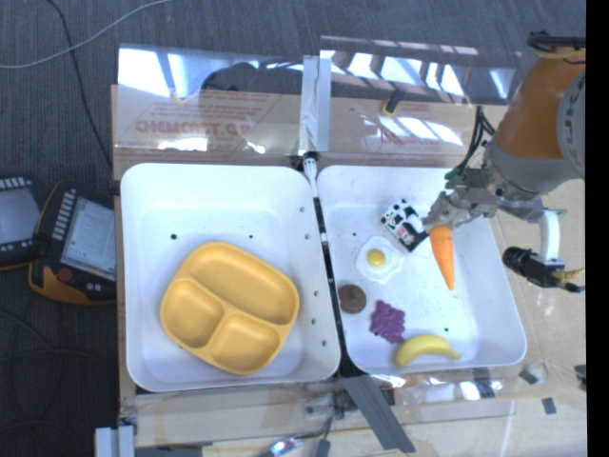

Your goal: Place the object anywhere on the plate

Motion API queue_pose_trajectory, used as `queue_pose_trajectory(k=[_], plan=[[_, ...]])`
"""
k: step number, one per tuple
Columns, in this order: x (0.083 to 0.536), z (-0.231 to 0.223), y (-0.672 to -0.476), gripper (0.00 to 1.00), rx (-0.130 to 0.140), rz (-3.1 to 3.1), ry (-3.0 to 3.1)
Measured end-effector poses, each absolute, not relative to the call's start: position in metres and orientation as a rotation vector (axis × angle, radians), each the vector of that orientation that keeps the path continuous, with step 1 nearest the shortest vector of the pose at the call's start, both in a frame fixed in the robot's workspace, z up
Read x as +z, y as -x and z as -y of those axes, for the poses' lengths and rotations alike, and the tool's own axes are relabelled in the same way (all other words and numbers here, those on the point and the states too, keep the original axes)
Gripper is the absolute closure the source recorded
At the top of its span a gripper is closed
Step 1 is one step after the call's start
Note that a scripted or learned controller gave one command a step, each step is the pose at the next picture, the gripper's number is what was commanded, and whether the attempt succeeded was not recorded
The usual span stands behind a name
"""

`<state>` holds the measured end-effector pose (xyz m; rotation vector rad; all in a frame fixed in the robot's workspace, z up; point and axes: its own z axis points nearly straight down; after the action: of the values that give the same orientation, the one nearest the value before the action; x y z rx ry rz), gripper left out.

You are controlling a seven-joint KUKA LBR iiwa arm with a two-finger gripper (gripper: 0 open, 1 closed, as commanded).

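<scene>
In the camera view, the tool (447,215) is hovering at the carrot's (443,255) blunt top end in the right bin (504,336); how far it is opened I cannot tell. The carrot looks like a light, stiff, smooth toy, best pinched across its thick upper half. The yellow plate (228,305) is sitting in the left bin (143,255).

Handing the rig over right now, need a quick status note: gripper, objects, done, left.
Gripper: over the right bin, at the top of the carrot; finger state not readable.
Right bin also holds a black-and-white toy, fried egg, brown cookie, purple grapes, banana.
Yellow plate sits in the left bin, nothing on it.
Done: nothing placed. Left: grasp, carry, set on plate.
</scene>
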<state>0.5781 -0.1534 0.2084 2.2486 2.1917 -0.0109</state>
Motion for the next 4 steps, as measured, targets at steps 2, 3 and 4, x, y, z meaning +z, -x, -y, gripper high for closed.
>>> queue_pose_trajectory(k=[2,3,4], plan=[[0.183,0.084,-0.581,1.00,-0.004,-2.589,-1.779],[0.183,0.011,-0.563,1.00,-0.002,-2.556,-1.829],[0.185,-0.057,-0.504,1.00,-0.002,-2.615,-1.747]])
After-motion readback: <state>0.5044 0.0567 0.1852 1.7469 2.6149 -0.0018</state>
